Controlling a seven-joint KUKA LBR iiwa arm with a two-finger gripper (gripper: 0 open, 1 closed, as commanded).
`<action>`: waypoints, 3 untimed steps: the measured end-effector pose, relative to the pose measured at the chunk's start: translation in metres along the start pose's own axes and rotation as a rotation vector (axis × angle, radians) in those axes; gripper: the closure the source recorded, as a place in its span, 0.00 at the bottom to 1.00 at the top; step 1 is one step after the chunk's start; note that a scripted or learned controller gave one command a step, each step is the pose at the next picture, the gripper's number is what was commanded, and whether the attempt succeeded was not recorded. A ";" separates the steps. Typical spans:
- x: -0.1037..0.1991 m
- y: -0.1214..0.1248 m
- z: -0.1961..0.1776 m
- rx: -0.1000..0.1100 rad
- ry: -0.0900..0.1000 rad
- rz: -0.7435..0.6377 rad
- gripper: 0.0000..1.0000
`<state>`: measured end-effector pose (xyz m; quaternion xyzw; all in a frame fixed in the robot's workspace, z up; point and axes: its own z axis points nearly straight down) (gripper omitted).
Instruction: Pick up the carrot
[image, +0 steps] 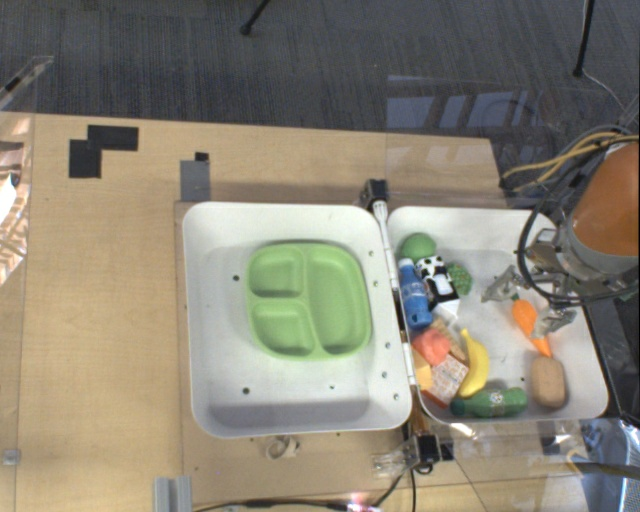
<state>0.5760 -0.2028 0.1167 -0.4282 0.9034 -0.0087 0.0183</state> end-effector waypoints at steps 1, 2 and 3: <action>0.005 0.006 0.028 -0.024 0.013 -0.194 0.00; 0.002 0.002 0.013 -0.012 0.006 -0.191 1.00; 0.002 0.002 0.014 -0.013 0.006 -0.191 0.00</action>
